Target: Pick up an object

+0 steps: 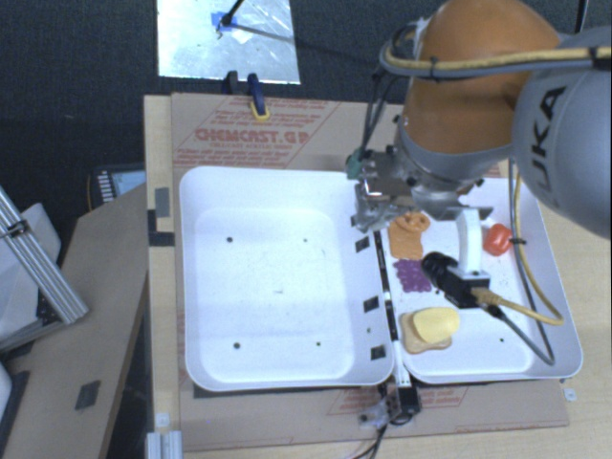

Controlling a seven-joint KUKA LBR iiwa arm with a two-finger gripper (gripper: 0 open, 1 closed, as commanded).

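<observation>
Two white bins (268, 275) on cardboard (258, 132)

Arm (497, 103) over right bin (535, 352)

Two bins sit side by side on the worktop (115, 256). The left bin (268, 275) lies beside the right bin (516, 352), their inner walls touching. In the right bin, a bread-shaped piece (430, 328) lies nearest the front, a grape cluster (411, 275) just behind it, a flat piece (409, 235) behind that. A round fruit (496, 240) lies to their right, apart.
</observation>
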